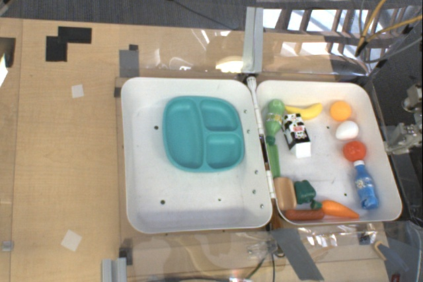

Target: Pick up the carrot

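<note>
Overhead: carrot waiting in the right bin

Two shallow white bins sit side by side on a wooden counter [59, 162]. The carrot [339, 210] lies flat at the near edge of the right bin [317, 168], touching a red sausage-like item [304, 214] and near a blue bottle [364, 185]. It looks light, rigid and smooth, probably best gripped across its thicker middle. The left bin [142, 208] holds a teal divided plate [202, 133]. Whether the jaws are wide or narrow cannot be told.

A single fixed camera looks down at a slant from above the bench [59, 162], far enough to frame both white bins [142, 208] (side by side).
</note>
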`<state>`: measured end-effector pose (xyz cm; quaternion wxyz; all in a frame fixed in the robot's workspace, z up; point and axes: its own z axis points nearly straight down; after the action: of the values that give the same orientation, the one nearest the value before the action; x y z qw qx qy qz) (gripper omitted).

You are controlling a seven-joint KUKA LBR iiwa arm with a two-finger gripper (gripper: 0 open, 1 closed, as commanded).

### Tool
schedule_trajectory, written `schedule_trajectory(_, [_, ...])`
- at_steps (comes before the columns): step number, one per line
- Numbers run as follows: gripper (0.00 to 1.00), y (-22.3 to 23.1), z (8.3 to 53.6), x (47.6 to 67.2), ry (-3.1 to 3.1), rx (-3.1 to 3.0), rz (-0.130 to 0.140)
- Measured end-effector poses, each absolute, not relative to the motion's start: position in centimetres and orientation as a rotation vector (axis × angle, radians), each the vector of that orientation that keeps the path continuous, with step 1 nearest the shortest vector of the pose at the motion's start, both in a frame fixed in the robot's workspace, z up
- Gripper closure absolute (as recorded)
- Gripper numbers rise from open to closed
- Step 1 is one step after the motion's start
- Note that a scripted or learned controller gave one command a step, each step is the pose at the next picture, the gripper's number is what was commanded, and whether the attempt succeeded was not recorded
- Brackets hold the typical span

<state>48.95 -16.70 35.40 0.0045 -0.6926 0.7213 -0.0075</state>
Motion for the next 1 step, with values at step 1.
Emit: schedule_trajectory(1, [1.0,-20.45,9.74,48.72,2.454,-1.957,0.003])
